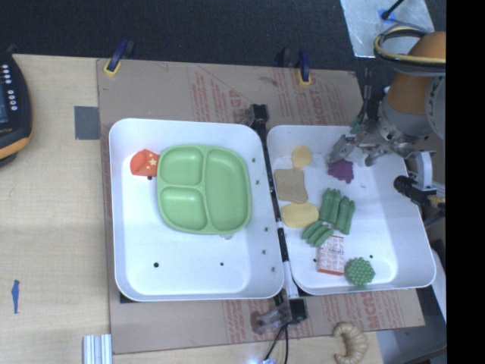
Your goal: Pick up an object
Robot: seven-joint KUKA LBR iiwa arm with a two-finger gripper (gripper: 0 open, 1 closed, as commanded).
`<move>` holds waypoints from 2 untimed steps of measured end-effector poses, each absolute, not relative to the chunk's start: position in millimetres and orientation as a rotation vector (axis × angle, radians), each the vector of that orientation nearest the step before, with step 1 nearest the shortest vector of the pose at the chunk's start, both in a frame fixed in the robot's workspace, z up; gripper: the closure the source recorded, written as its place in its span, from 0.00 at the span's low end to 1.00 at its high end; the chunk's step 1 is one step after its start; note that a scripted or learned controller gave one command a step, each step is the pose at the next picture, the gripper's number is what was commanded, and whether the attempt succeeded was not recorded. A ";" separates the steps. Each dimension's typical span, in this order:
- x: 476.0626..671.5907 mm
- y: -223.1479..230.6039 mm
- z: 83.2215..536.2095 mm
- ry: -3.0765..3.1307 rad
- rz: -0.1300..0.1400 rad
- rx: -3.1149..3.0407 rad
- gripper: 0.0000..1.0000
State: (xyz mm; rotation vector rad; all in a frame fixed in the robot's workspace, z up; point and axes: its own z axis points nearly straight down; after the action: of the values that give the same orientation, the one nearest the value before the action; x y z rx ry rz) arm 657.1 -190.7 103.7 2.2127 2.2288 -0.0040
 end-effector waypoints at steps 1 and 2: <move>625.7 -182.5 90.8 2.227 -0.008 2.224 0.00; 657.7 -180.3 92.7 2.226 0.000 2.215 0.00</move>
State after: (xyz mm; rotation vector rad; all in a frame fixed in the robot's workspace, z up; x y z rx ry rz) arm 657.7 -180.3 92.7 2.2146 2.2264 0.0000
